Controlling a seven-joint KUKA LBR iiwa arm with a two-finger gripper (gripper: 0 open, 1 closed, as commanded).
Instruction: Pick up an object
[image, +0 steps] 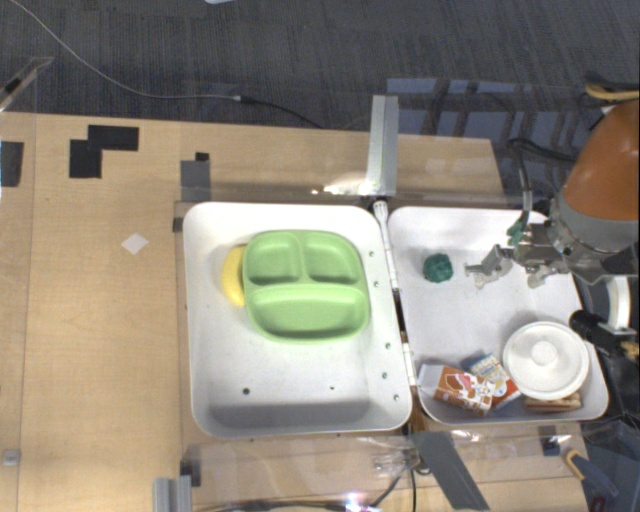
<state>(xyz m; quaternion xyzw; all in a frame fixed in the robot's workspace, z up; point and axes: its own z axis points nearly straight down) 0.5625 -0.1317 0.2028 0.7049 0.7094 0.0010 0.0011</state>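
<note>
I see the gripper (497, 262) at the frame's right, fingers spread wide and empty, hovering just right of the green ball (437, 267), probably lining up a grab.

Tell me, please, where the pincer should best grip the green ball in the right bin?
Probably across the middle of the green ball, coming straight down from above. It is small and round, and lies apart on the bare floor of the right bin, so either side leaves room for a finger.

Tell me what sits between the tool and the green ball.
Nothing: the camera view shows bare white bin floor between the tool and the green ball.
</note>
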